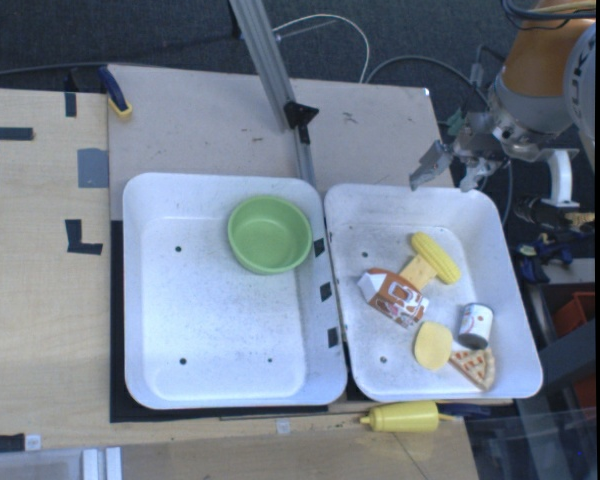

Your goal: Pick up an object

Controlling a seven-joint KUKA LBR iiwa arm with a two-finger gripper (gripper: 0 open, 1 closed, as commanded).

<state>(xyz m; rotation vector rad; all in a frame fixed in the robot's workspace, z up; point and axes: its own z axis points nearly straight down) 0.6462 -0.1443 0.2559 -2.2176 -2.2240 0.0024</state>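
White right bin's [500, 230] far rim sits under the end effector [448, 171] (fingers spread, holding nothing)

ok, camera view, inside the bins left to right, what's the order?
green bowl → carton → yellow disc → can. Corn and waffle overlap others in x, so left out.

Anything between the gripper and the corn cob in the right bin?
Nothing visible. The gripper hangs over the far rim of the right bin, and the bin floor from there to the corn cob is bare. The small carton lies nearer the camera, off that path.
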